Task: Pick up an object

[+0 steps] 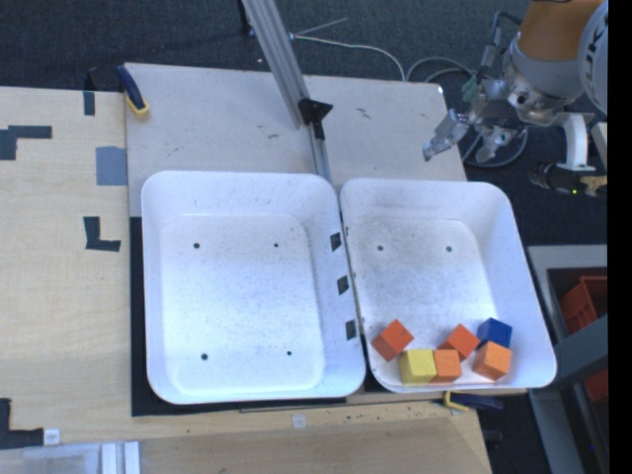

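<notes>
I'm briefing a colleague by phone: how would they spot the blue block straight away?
Look at the right-hand white bin of the two. All the blocks are huddled in its near right corner. The blue block sits at the right end of that cluster, just behind an orange block; it is the only blue one among orange ones and a yellow block.

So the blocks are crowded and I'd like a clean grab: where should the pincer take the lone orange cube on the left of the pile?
Judging by its pose, come straight down on the orange cube, closing across its free upper-left and lower-right faces; it sits slightly apart from the yellow cube.
</notes>
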`<state>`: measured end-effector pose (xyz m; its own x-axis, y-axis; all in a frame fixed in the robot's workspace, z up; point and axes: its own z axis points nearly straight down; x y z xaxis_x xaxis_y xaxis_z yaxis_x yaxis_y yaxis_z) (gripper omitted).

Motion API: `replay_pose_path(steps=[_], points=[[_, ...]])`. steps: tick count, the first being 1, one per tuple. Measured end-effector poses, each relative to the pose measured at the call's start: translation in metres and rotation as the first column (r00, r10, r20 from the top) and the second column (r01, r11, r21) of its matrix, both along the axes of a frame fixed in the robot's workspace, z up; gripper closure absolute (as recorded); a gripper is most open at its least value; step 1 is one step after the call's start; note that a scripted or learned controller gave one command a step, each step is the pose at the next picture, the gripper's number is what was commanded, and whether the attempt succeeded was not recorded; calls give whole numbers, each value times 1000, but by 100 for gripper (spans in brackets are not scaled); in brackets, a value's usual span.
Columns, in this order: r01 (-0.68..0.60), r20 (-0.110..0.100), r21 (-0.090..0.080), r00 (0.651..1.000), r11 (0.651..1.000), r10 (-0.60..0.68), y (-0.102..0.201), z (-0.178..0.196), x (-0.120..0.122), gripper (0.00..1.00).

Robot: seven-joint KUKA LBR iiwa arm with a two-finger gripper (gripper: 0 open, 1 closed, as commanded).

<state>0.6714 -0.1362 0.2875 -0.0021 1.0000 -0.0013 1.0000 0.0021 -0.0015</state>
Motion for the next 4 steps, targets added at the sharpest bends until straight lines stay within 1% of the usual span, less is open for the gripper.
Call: replay_pose_path(steps=[1, 2, 3, 4], points=[[2, -10, 3, 1000, 1000, -2, 24, -70, -91, 0], [-6, 3, 3, 1000, 1000, 6, 79, -56, -50, 0], [4, -2, 0, 1000, 1000, -4, 53, -52, -115, 0], [-2, 12, -1, 1000, 1000, 2, 57, 23, -32, 0]])
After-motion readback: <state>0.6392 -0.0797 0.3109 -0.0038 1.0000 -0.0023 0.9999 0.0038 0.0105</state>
